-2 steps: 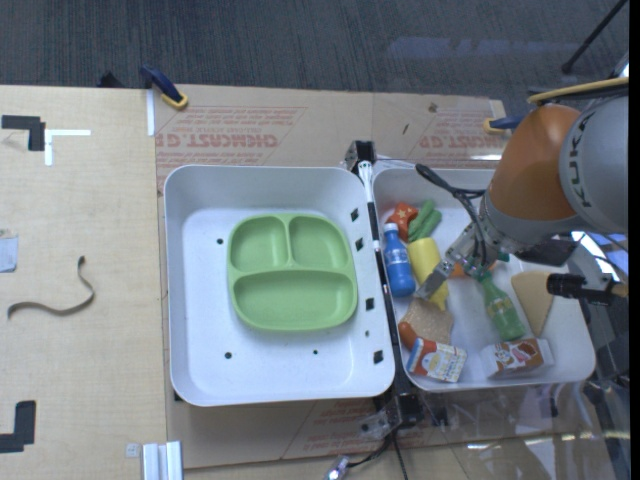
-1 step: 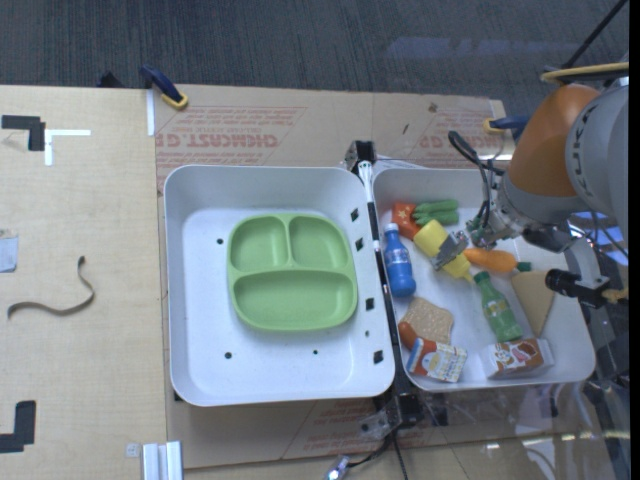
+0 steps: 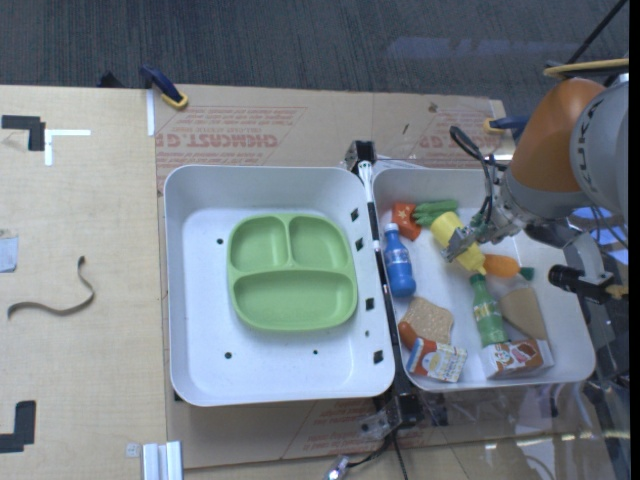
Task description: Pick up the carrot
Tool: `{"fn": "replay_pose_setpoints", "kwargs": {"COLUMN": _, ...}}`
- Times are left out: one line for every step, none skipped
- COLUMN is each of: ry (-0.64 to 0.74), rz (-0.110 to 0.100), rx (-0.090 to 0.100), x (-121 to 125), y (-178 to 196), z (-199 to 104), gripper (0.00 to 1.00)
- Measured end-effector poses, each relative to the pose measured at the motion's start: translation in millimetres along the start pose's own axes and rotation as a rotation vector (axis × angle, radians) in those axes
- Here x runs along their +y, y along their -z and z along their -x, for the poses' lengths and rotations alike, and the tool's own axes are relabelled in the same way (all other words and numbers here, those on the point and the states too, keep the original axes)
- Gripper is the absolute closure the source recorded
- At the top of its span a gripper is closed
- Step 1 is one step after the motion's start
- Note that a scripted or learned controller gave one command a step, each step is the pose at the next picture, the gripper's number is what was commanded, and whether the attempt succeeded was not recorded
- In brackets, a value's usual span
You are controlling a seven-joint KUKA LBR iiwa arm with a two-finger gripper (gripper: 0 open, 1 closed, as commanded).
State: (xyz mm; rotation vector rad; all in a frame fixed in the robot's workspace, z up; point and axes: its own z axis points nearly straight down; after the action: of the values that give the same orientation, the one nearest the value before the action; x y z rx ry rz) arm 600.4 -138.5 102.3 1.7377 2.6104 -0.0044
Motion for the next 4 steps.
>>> {"fn": "replay_pose_setpoints", "kwargs": {"ry": 0.0, "rz": 0.0, "rx": 0.0, "x": 0.1, "y": 0.0, "z": -0.1, "gripper": 0.0}}
{"fn": "replay_pose_setpoints", "kwargs": {"ry": 0.161, "rz": 0.002, "rx": 0.003, "x": -19.7, "y": -9.5, "z": 82.6, "gripper": 0.0}}
{"fn": "replay_pose_setpoints", "kwargs": {"ry": 0.167, "rz": 0.01, "rx": 0.002, "x": -14.8, "y": 3.2, "z": 80.7, "gripper": 1.0}}
{"fn": "replay_pose_setpoints", "kwargs": {"ry": 0.048, "rz": 0.001, "rx": 0.004, "x": 43.2, "y": 69.6, "z": 11.7, "gripper": 1.0}}
